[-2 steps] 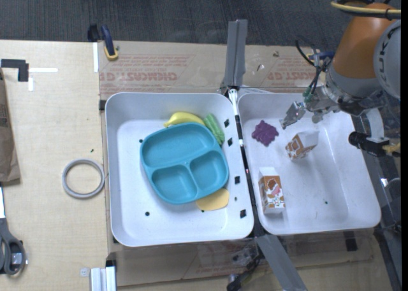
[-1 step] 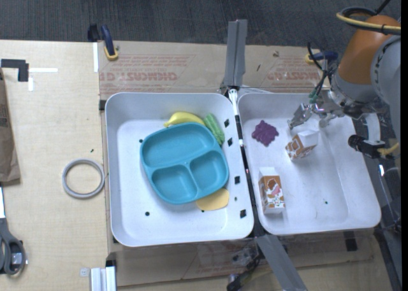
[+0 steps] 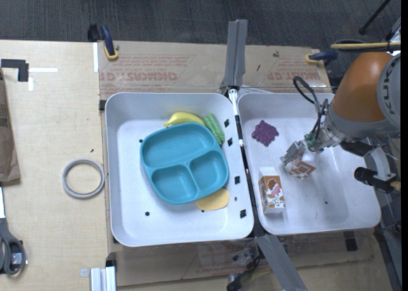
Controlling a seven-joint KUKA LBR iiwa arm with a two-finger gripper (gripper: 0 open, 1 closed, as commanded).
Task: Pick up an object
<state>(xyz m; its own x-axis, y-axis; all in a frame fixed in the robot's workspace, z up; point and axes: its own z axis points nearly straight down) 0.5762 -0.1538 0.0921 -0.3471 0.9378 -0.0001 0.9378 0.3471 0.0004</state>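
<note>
Grey claw (image 3: 295, 154) is hovering low in the right bin (image 3: 357, 220), its finger state impossible to tell. A small tan-and-red packet (image 3: 301, 169) is lying just beneath it — the likely target — so descend squarely, clearing the carton (image 3: 272, 195) nearby.

Glossy blue plastic tray (image 3: 184, 164), smooth white plastic bins (image 3: 121, 175), matt pale wooden bench (image 3: 51, 124), printed cardboard carton (image 3: 272, 194)

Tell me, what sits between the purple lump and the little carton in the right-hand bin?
Nothing: in the camera view, only bare white bin floor lies between the purple lump and the carton.
</note>
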